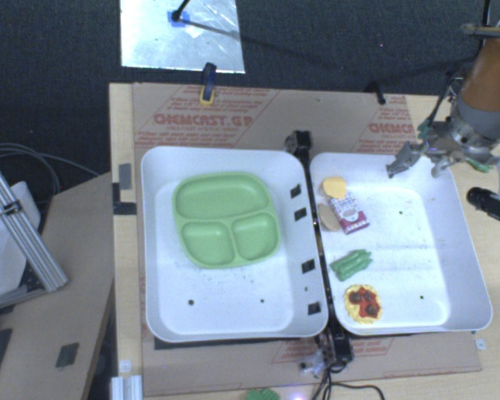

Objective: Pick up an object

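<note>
The right bin (450,248) holds several small objects along its left side. There is a yellow piece (335,187), a maroon and white packet (350,213), a tan oval piece (327,217), a green pea pod (351,262) and a yellow and red pizza-like piece (363,302). My gripper (418,165) hangs over the far right corner of this bin, well apart from all of them. Its two fingers are spread open with nothing between them.
The left bin (162,307) carries a green divided plate (227,218). A black divider with clips (310,248) runs between the bins. A shiny metal sheet (182,23) lies beyond the bench. A black part (487,202) sticks in at the right edge.
</note>
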